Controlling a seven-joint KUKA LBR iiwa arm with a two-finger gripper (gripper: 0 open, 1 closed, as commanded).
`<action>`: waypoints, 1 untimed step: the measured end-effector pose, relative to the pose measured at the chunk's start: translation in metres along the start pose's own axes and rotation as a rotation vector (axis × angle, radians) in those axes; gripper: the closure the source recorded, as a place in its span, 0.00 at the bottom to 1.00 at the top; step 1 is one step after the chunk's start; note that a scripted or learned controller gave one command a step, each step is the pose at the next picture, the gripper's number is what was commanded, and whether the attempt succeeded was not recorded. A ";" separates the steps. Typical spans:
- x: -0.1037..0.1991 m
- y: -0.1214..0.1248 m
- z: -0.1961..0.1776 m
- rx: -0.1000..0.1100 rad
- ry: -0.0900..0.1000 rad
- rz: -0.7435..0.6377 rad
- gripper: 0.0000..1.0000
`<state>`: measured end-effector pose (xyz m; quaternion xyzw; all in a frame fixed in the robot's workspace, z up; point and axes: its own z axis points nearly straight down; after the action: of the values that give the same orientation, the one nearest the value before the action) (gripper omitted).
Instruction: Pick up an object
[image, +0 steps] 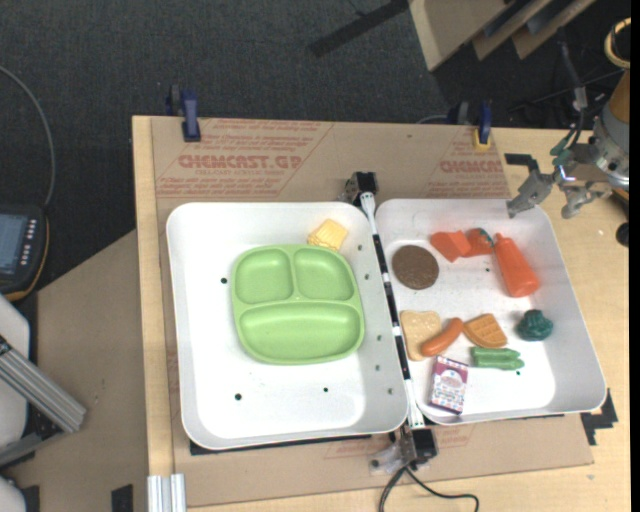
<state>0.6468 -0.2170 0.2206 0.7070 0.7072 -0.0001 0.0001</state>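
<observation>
A wooden bench (300, 150) carries two shallow white bins side by side. The left bin (200, 380) holds a green divided plate (297, 303), with a small yellow block (328, 235) just beyond its far rim. The right bin (570, 370) is crowded with toy food: an orange carrot (515, 267), a brown disc (414, 267), a red piece (457, 244), a toast slice (419, 326), a sausage (441, 338), a small carton (450, 384), a green pod (496, 358) and a dark green lump (535, 324).

The gripper (548, 196) hangs over the far right corner of the right bin, its two fingers spread apart and holding nothing, touching none of the pieces. The nearest candidate for a pick appears to be the carrot, lying just nearer the camera and slightly left of the gripper, its long axis running far to near with a slight tilt. A descent toward it would likely need the fingers to straddle its narrow width.
</observation>
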 end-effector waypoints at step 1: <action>0.013 -0.018 0.144 0.010 0.004 0.000 0.00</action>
<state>0.6289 -0.2041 0.0761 0.7070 0.7072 -0.0024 -0.0048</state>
